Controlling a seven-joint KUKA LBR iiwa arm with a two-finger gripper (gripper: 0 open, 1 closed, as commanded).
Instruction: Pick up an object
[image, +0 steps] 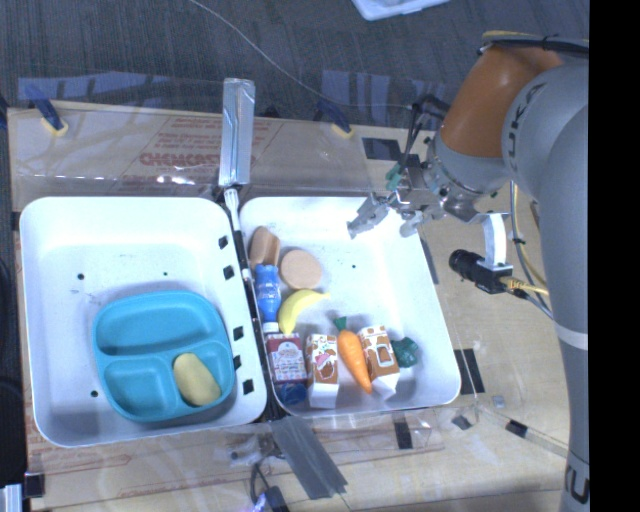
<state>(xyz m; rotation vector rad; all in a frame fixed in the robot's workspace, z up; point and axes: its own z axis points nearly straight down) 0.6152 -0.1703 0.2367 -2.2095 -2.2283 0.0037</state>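
My gripper (386, 224) hangs over the far part of the right bin (400, 275), open, with nothing between its fingers. Below it and to the left, the bin's near half holds a tan bread roll (263, 244), a round brown bun (301, 268), a blue bottle (266, 292), a yellow banana (298, 308), an orange carrot (352, 360), three small cartons (322, 365) and a dark green piece (405, 352). The gripper touches none of them.
The left bin (60, 240) holds a blue divided plate (150, 335) with a yellow potato-like object (197, 380) in its near compartment. A silver bar (236, 130) stands at the divide between the bins. The arm's orange band (485, 95) is at the upper right.
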